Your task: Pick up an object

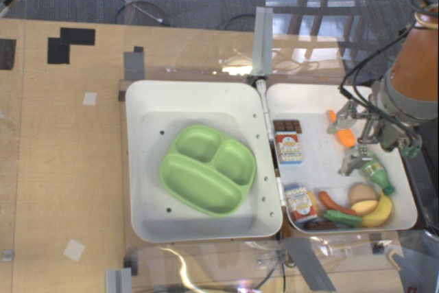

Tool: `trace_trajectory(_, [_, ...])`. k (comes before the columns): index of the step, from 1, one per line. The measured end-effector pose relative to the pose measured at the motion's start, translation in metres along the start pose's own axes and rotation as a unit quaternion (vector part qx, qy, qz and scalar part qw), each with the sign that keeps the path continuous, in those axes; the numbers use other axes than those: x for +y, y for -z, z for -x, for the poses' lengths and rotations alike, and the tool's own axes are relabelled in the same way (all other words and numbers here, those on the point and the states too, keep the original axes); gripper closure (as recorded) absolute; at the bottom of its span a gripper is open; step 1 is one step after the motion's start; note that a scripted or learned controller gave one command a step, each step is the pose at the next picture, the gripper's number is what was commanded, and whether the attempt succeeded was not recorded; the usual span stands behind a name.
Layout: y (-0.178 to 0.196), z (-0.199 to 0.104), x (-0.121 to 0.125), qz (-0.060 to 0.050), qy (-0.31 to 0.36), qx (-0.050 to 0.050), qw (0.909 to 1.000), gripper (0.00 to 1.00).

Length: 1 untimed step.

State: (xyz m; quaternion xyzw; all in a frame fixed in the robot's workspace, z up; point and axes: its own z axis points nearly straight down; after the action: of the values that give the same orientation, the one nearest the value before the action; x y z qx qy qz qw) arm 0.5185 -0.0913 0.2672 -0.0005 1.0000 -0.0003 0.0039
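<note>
My gripper (351,138) hangs over the right bin (310,101), reaching in from the right, and it is open. One finger (348,112) points toward the back and the other (353,163) toward the front. A small orange carrot-like piece (346,138) lies in the gap between them, and neither finger visibly touches it. A second orange bit (331,116) sits just to the left. A green bottle (376,176) lies right beside the front finger.
The front of the right bin holds a banana (380,211), a tan egg-shaped item (362,193), a red sausage (332,202), a snack box (300,203) and, by the divider, a carton (289,147) and chocolate bar (287,126). A green divided plate (208,169) lies in the left bin (147,113).
</note>
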Motion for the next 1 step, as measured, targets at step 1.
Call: trace_trajectory(1, [-0.1716,0.0151,-0.0711,0.0,-0.007,-0.001,1.0,0.0])
